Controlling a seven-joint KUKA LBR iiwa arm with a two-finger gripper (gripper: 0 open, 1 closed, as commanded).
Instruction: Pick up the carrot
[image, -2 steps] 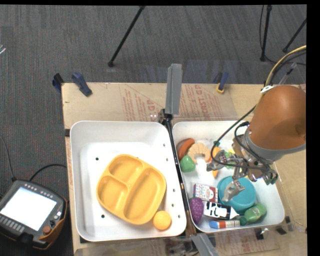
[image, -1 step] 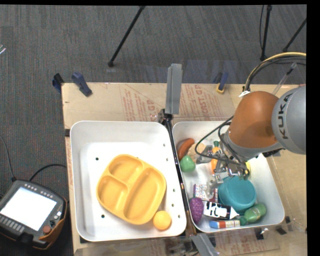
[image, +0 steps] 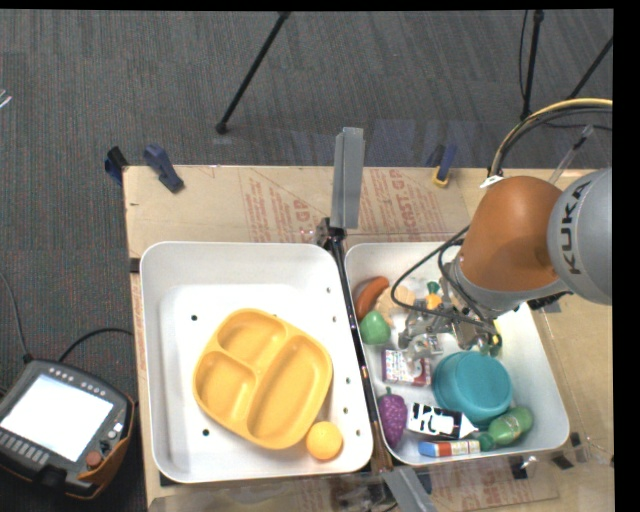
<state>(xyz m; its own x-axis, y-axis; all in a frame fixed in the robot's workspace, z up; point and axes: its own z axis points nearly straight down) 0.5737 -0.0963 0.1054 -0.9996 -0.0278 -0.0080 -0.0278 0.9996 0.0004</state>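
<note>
The hand hovers low in the right bin, poised near the carrot against the bin's left wall; whether it is open or closed cannot be told.

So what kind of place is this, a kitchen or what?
Likely a robotics lab, not a kitchen: a KUKA arm reaches over two white bins of toy food, a control pendant lies on the carpet, and tripod legs stand behind.
</note>
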